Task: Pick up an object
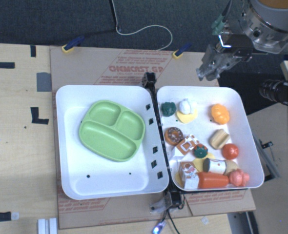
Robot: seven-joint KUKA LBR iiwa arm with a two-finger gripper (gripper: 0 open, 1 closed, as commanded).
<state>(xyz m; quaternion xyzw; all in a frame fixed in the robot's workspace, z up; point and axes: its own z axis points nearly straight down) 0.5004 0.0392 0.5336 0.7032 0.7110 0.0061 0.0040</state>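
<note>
Plastic toy food fills the right bin (246, 112), and any piece of it could serve as the thing to pick up. From the camera above the bench, the gripper (208, 71) hangs over the cardboard just beyond the far rim of that bin, well apart from every toy; whether its fingers are spread or closed I cannot tell, and nothing is seen between them.

Likely these toys are light, hollow and stiff, with smooth skins that may slide under metal fingers. An orange pumpkin-like piece (220, 113) sits alone near the far right, with bare floor around it, so it looks the easiest to take, pinched across its rounded middle. A red tomato (230, 151) and a tan bread roll (218, 139) lie close together nearer the right wall. Beside the divider are a brown doughnut (174, 135), a dark green piece (168, 108) and a white-and-yellow egg (186, 110). Toys at the near end, among them a long orange carrot (213, 180) and a pink piece (239, 178), are packed tight and touching, so a grip there would probably nudge neighbours.

In the left bin (71, 179) lies a green divided plate (113, 130), flat and hard to pinch.

Red printing on the cardboard sheet (134, 67) under the bins is too blurred to read with certainty. No brand shows on the toys.
</note>
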